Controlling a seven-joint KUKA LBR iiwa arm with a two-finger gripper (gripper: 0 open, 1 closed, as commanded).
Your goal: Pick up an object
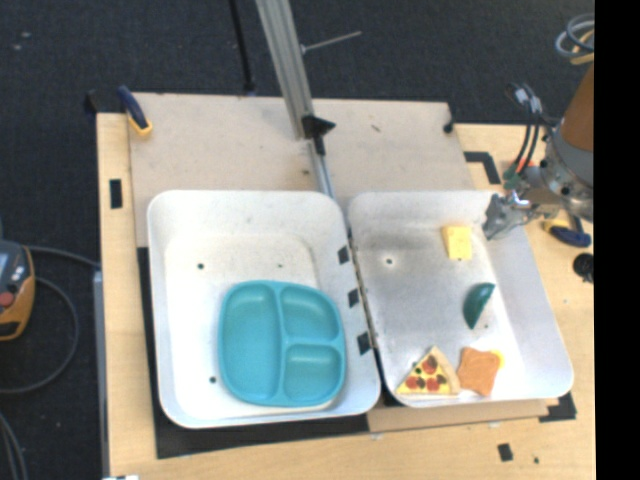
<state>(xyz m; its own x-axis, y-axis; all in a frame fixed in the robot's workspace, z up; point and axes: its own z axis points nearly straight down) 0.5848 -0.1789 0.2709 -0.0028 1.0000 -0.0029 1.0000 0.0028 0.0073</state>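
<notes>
The right bin (420,268) holds a yellow block (457,241) near its far right, a dark teal piece (478,303) below that, and a toy pizza slice (428,375) beside an orange piece (479,371) at the front edge. My gripper (502,215) hangs at the bin's far right rim, just right of and slightly above the yellow block, and is not touching it. Nothing shows in its grasp.
In the left bin (180,228) lies a light blue divided plate (283,343). A metal post (290,68) rises from the bench behind the bins. Blue-handled tools lie on the bench at the far left (135,110) and far right (570,233).
</notes>
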